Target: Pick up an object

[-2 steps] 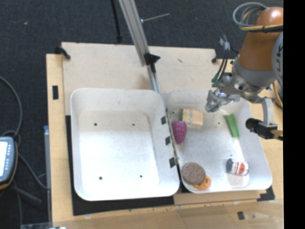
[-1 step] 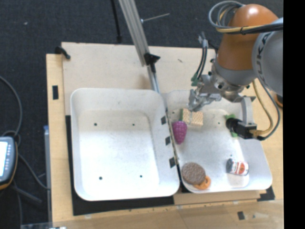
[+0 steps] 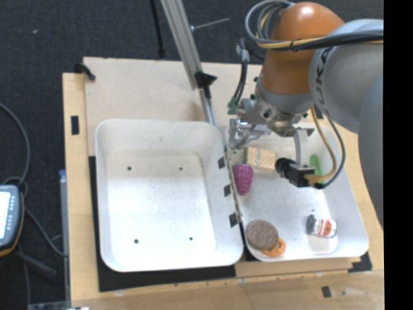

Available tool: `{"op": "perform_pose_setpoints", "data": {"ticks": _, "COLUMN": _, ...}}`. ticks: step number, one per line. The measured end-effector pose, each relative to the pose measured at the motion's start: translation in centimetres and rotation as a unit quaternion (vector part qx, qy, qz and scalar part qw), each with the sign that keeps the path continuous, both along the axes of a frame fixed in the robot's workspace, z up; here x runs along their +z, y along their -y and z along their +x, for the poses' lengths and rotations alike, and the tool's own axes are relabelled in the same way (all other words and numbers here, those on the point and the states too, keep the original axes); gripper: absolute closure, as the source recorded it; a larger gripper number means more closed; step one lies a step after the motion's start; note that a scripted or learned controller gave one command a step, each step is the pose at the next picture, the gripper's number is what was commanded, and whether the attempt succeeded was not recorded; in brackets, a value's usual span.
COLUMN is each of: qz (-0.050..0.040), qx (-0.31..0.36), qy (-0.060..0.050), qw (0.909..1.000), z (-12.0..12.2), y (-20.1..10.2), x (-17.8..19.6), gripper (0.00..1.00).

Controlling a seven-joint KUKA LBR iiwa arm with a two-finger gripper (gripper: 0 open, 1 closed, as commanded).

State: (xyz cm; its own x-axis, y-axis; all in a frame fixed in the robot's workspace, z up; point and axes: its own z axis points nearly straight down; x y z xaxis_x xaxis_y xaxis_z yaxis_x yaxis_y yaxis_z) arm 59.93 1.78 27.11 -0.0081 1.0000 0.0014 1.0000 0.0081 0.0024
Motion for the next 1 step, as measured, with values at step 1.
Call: {"op": "perform_pose_setpoints", "data": {"ticks": 1, "qz": -0.0006, "qx": -0.001, "qy": -0.001, "qw": 1.0, "z": 0.55, "y": -4.34, "x": -0.45, "gripper": 1.0}}
